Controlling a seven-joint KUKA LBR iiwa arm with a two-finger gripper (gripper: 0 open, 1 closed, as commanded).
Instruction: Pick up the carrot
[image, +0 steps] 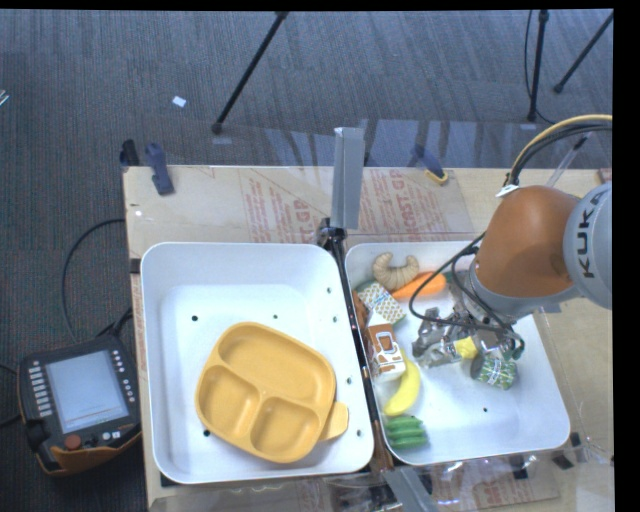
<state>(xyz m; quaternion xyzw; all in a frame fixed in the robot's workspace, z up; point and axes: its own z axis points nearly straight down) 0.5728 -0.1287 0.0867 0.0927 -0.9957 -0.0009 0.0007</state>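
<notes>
The carrot (420, 286) lay in the right bin (530, 420), near its far wall, tilted with one end toward the bin's middle and the other partly hidden under the arm's cables. A tan, knobbly ginger-like piece (394, 268) sat just beside it on the far side, and a small patterned box (381, 301) lay just beside it on the near side. The claw (455, 342) hung low over the bin's centre, near the carrot but apart from it, above a yellow item (465, 348) and next to a green patterned can (496, 370); whether its fingers stood wide or narrow I could not tell (the wrist and cabling blocked them). Nothing was visibly held. The carrot looked like a light toy, probably stiff and smooth, so liable to slip or roll. A hold across its thicker middle, fingers set crosswise to its length, seemed the safest, clear of both neighbours.
</notes>
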